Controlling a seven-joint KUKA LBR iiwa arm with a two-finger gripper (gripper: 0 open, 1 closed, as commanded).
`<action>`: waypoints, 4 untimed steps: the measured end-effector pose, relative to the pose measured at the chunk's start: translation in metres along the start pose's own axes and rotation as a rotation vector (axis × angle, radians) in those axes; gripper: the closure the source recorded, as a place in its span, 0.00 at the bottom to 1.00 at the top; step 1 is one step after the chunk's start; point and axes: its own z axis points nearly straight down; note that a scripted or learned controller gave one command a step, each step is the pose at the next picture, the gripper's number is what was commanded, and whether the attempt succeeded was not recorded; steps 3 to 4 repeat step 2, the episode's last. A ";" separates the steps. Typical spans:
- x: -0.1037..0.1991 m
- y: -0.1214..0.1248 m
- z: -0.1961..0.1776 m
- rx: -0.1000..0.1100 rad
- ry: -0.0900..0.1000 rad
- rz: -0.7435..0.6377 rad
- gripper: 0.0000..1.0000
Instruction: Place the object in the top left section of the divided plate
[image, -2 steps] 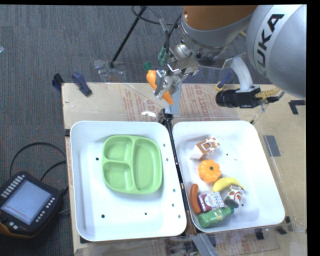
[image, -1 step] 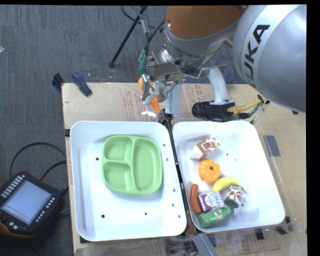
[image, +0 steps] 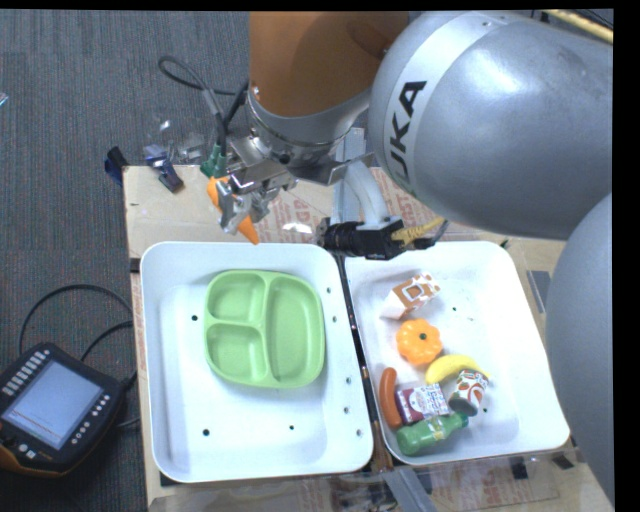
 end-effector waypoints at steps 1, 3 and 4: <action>-0.014 0.025 -0.028 -0.003 0.000 0.071 1.00; 0.015 -0.035 0.012 -0.001 0.000 -0.051 1.00; 0.015 -0.035 0.012 -0.001 0.000 -0.051 1.00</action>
